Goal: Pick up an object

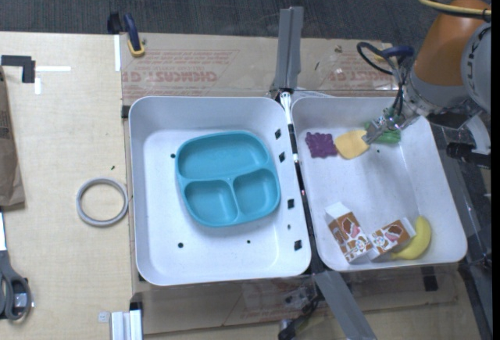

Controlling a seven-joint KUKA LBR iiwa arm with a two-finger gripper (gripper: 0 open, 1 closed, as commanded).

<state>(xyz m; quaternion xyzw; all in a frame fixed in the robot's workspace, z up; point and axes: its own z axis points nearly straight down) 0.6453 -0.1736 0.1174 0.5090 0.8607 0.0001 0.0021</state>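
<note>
Bins sit side by side; the left one bears a blue divided plate. In the right bin, the gripper hangs low beside a yellow piece, likely the intended pick; its grasp I cannot tell. Cartons, banana and purple grapes lie apart. Reversed cardboard print is unreadable.

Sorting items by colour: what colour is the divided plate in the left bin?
Light blue: the divided plate, seen in the camera view.
</note>
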